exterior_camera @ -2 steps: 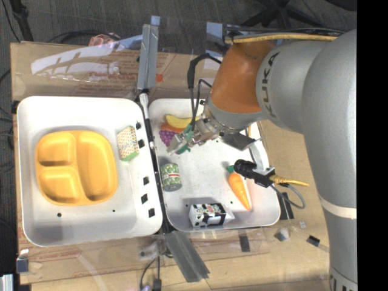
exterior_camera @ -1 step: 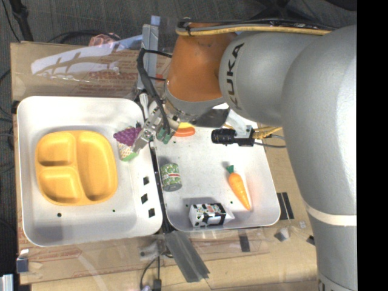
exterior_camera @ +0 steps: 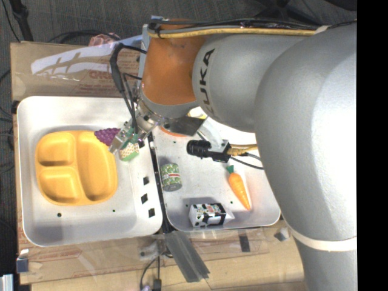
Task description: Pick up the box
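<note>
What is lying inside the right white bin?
The right white bin holds a small black-and-white box, an orange toy carrot and a green-labelled can. The grey arm covers its far part.

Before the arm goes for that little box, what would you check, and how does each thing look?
1. Box in sight, near front edge of right bin: ok.
2. Box apart from can and carrot: ok.
3. Gripper over the box: not ok, it hangs over the left bin beside the yellow tray and purple grapes.
4. Fingers free of any object: cannot tell.
5. Box orientation for grasping: cannot tell.
</note>
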`<state>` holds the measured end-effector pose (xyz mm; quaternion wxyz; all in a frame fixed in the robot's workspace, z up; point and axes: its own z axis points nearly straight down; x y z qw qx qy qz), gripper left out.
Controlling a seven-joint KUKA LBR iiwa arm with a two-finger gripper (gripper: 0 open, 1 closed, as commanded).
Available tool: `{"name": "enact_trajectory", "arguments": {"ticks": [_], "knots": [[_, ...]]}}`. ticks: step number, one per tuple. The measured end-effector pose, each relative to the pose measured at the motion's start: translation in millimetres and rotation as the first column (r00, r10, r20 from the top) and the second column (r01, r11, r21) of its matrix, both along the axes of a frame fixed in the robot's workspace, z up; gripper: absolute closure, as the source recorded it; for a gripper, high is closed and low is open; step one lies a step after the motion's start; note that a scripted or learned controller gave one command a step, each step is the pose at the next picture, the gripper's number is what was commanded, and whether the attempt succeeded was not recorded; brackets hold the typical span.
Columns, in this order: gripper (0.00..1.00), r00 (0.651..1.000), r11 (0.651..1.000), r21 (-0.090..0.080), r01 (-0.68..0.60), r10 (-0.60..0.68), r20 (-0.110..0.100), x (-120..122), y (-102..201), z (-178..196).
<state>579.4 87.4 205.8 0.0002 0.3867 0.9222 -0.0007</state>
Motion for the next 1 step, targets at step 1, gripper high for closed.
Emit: {"name": "enact_trajectory", "arguments": {"ticks": [1], "knots": [[1.0,1.0,1.0,-0.001,-0.003,0.003,-0.001,0.9,-0.6,8.9]]}}
